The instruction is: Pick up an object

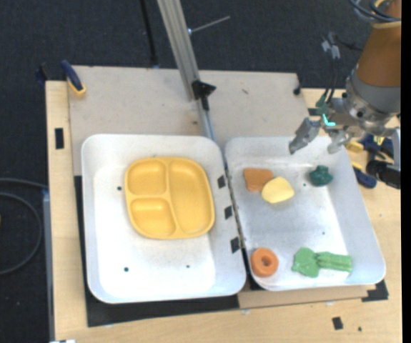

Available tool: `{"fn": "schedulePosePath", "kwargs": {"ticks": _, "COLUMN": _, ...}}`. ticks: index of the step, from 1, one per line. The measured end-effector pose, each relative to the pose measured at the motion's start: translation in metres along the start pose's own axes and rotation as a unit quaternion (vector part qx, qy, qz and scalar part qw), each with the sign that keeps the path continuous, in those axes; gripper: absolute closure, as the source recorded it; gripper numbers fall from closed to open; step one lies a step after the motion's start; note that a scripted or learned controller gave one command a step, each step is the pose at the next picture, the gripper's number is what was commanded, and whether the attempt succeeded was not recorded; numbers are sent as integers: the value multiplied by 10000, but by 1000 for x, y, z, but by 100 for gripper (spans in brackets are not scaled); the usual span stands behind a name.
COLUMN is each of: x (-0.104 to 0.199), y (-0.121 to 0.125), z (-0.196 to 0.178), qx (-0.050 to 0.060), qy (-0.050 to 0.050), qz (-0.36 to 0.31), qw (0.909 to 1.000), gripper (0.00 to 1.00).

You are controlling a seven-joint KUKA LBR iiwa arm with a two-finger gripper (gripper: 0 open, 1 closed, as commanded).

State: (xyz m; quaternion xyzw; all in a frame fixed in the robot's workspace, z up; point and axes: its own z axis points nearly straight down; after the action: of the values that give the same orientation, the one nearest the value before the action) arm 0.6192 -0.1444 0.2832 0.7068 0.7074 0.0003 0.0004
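We see the arm (379, 56) with an orange band above a grey wrist, a small teal light, and pale grey gripper (319, 140) fingers.

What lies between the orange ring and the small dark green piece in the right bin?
In the camera view, the pale yellow piece sits roughly between the orange ring and the small dark green piece; elsewhere, bare bin floor.
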Motion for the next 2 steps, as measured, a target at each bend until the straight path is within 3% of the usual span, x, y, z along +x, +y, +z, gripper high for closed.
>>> {"fn": "schedulePosePath", "kwargs": {"ticks": 1, "x": 0, "y": 0, "z": 0, "qx": -4, "qy": -1, "qz": -1, "qw": 10000, "gripper": 0}}
{"fn": "schedulePosePath", "kwargs": {"ticks": 2, "x": -10, "y": -4, "z": 47, "qx": 20, "qy": -7, "qz": 6, "qw": 10000, "gripper": 0}}
